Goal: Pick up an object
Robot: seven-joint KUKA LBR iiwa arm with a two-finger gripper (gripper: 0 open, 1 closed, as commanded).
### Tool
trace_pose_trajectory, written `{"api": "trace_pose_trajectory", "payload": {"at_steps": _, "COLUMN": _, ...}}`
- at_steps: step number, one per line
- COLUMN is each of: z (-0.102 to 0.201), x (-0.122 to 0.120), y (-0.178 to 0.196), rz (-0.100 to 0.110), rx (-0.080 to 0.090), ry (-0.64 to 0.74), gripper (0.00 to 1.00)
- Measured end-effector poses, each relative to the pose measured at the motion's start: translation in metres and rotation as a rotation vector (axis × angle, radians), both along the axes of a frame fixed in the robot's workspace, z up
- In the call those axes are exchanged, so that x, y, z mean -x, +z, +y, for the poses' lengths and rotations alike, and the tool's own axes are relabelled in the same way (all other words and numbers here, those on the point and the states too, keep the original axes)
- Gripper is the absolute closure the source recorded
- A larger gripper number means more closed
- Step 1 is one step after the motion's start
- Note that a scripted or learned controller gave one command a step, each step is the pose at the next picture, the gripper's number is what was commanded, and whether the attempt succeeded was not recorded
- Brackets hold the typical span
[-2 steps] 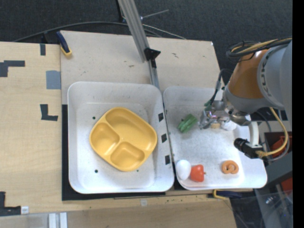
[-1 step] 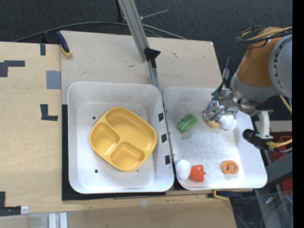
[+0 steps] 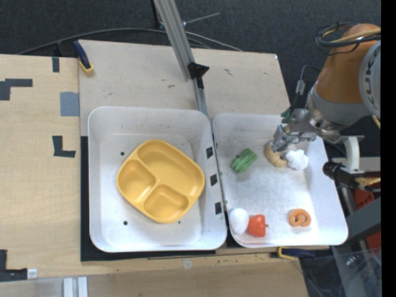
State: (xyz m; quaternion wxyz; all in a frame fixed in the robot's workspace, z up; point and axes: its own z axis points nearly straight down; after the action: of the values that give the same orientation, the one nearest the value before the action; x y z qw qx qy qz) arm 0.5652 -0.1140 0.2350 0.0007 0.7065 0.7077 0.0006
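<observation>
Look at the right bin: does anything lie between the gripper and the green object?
Nothing visible does. The gripper is low over a tan piece and a white piece, and bare bin floor separates it from the green object.

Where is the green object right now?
The green object lies in the right bin, near its left wall, left of the tan piece under the hand.

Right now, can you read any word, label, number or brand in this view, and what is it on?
"KU": dark letters on the arm's grey housing, cut off at the frame edge.
No other readable text: the yellow divided plate, the two white bins and the bench carry none.
</observation>
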Motion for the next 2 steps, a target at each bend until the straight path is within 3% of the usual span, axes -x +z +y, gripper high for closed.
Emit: {"api": "trace_pose_trajectory", "payload": {"at_steps": 2, "z": 0.113, "x": -0.014, "y": -0.004, "rz": 0.003, "rx": -0.002, "ry": 0.006, "gripper": 1.0}}
